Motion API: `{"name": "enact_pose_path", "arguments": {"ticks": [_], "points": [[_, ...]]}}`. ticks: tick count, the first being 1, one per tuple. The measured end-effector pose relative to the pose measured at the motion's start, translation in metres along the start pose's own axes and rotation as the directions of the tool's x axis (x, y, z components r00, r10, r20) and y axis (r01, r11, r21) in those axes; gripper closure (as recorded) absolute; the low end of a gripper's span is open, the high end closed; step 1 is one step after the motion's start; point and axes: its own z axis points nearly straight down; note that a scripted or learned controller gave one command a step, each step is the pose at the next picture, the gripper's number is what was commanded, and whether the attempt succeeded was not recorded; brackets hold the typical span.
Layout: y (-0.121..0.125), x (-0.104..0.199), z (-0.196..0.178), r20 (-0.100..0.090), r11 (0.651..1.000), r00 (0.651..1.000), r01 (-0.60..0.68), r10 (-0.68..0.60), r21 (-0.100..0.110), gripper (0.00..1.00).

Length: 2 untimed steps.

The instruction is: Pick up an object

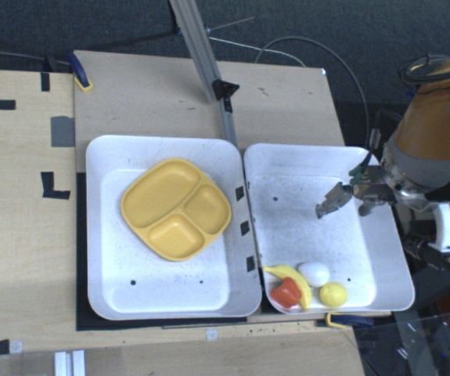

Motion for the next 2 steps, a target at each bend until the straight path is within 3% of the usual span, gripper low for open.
{"name": "enact_pose_path", "arguments": {"ticks": [2], "points": [[-0.003, -0.003, 0.089, -0.001, 1.000, 1.000, -0.001, 0.001, 0.001, 0.00]]}}
